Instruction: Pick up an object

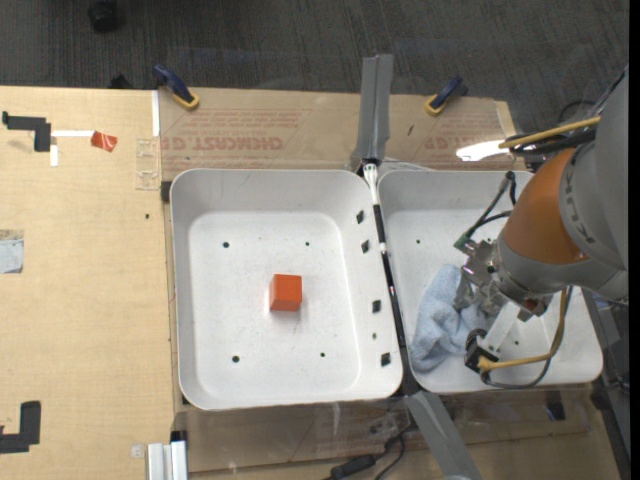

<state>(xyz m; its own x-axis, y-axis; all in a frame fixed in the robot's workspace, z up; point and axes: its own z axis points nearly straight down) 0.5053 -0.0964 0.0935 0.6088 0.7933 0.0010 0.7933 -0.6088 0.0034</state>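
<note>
Two bins sat side by side on the bench; the left bin (200,268) held an orange cube (286,293), lying just below its centre, toward six o'clock, apart from every wall; a grey divider (375,108) ran up at twelve o'clock between the bins; the right bin (420,218) held a crumpled blue-grey cloth (435,318) at its seven o'clock corner, against the left wall; the gripper (478,303) sat at the cloth's three o'clock edge, touching it; whether the fingers were open or closed could not be told; the arm (545,218) entered from three o'clock.
</note>
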